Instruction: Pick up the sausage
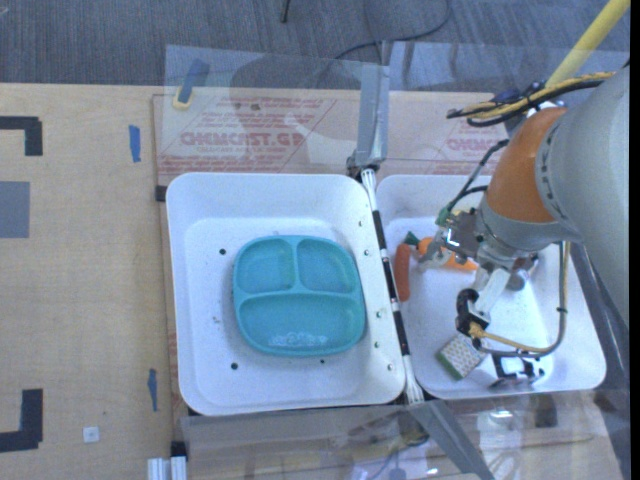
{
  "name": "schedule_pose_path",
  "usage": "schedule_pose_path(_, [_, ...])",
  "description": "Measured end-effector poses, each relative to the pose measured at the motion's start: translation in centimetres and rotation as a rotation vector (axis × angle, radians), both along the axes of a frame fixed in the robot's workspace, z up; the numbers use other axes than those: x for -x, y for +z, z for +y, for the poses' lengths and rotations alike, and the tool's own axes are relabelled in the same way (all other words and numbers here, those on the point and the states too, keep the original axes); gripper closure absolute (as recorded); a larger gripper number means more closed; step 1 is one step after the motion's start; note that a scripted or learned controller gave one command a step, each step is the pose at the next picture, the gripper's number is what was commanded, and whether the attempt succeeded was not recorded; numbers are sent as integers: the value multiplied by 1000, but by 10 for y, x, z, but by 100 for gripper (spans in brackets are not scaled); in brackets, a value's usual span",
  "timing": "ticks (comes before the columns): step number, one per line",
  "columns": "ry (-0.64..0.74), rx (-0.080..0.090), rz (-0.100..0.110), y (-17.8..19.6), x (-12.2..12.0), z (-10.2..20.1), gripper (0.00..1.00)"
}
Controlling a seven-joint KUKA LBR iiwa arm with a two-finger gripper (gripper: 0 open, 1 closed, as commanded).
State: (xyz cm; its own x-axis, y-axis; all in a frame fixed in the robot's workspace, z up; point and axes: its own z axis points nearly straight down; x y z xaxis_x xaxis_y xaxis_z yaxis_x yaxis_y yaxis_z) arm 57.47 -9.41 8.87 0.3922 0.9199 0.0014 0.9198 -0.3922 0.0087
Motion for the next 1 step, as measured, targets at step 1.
schedule_pose_path(1, [-274,-5,1,0,19,-8,0])
